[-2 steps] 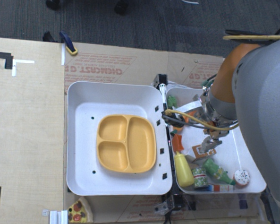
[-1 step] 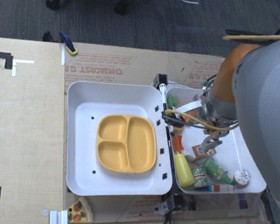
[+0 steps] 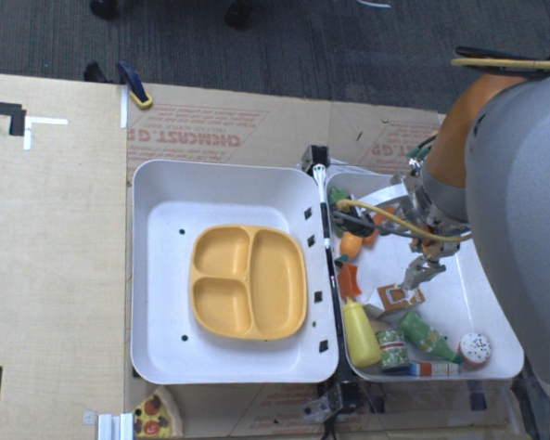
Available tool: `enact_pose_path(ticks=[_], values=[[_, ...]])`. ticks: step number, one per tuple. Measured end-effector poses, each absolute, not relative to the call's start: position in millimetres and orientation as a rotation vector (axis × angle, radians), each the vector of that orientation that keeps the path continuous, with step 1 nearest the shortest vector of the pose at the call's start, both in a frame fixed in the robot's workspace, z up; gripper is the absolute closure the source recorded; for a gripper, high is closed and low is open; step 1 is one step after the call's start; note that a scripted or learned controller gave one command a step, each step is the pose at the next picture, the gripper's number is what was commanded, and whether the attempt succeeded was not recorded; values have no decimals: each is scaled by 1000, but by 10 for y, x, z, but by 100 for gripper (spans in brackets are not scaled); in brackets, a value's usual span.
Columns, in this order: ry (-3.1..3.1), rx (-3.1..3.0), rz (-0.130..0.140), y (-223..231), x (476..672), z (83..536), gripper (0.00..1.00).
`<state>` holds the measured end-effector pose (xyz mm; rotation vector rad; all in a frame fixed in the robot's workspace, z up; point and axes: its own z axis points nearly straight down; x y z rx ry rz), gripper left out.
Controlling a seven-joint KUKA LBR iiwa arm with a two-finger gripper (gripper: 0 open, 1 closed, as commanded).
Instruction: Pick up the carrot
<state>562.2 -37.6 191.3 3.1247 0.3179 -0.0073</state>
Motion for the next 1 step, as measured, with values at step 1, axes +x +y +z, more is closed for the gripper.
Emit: enact_pose_path(ticks=[1], values=[[453,3108,-6,-937,6458,1091,0]])
